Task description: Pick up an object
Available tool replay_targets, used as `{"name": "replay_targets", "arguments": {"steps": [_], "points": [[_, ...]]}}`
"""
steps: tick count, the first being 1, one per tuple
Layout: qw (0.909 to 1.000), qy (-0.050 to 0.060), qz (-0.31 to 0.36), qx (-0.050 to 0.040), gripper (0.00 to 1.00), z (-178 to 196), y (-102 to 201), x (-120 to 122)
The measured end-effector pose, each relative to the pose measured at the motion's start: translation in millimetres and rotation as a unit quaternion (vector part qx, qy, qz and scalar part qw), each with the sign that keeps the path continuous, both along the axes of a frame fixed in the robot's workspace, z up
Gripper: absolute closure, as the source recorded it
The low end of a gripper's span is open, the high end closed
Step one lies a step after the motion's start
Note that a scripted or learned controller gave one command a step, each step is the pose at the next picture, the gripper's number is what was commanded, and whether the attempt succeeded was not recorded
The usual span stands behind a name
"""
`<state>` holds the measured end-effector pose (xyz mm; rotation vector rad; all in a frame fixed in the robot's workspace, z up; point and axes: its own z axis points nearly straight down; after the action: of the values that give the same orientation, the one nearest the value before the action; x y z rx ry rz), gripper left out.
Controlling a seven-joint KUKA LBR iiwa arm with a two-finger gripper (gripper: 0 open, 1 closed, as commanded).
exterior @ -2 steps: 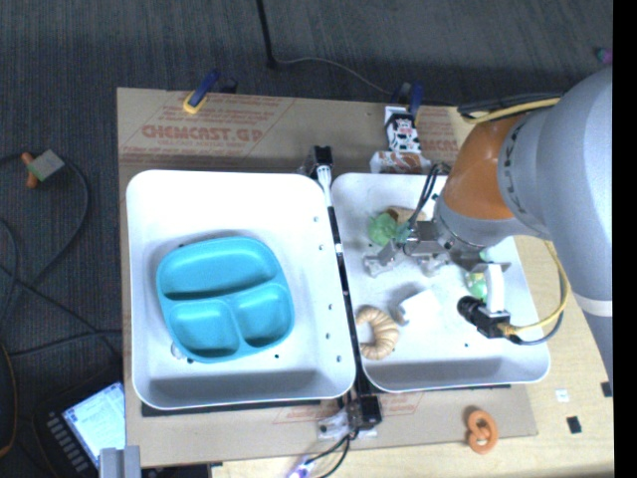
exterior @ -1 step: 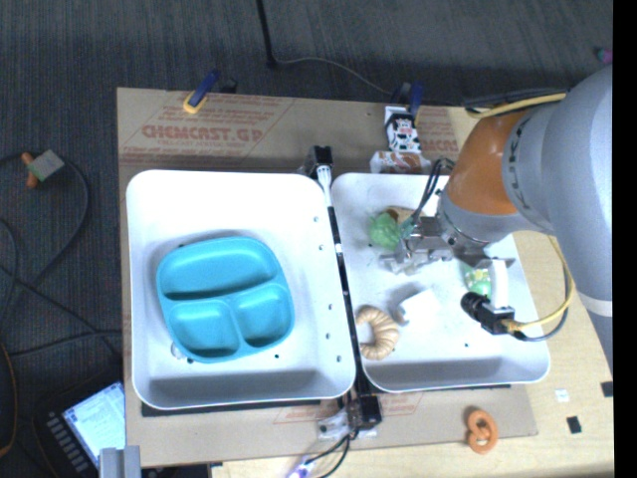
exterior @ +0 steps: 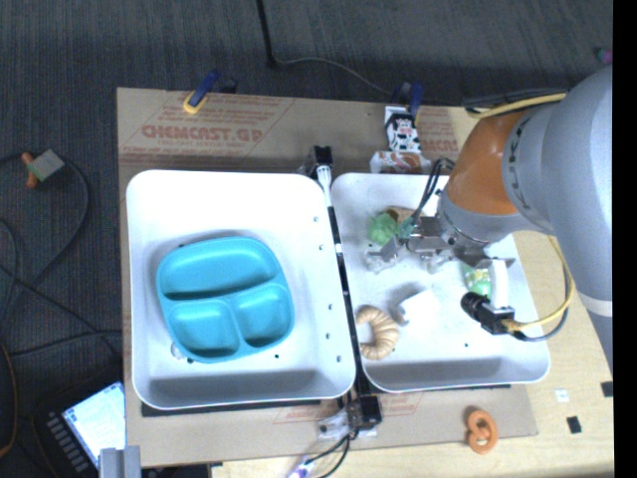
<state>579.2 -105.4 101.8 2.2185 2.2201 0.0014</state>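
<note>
Two shallow white bins sit side by side on the bench [exterior: 239, 127], and the action is all on the right. The left white bin [exterior: 179, 192] carries a turquoise plastic divided plate [exterior: 225, 298], lying flat with its long axis running from upper left to lower right, its one wide compartment toward the far side and two smaller ones toward the near edge.

Over in the right white bin [exterior: 518, 366], the grey arm with the orange band [exterior: 493, 172] reaches in from the right, and its hand [exterior: 398, 250] is down low at the far-left part of the bin. Whether the hand is apart or together, I cannot tell from up here. Just beside it, touching or nearly so, sits a small green crumpled object [exterior: 383, 228]. A tan ring-shaped pretzel-like toy [exterior: 378, 331] lies against the bin's left wall at the near side, with a small white-grey piece [exterior: 406, 302] just above it. A yellow-green small object [exterior: 478, 282] rests by the arm's black cable fitting.

Outside the bins, an orange small ring [exterior: 482, 428] lies on the bench's near edge.
</note>
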Motion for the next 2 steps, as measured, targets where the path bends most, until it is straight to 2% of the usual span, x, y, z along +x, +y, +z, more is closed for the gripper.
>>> {"name": "replay_targets", "arguments": {"steps": [1,2], "points": [[1.0,0.002,0.0,0.0003,0.0,-9.7,-1.5,-30.4],[1.0,0.001,0.0,-0.0002,0.0,20.1,-14.8,35.4]]}}
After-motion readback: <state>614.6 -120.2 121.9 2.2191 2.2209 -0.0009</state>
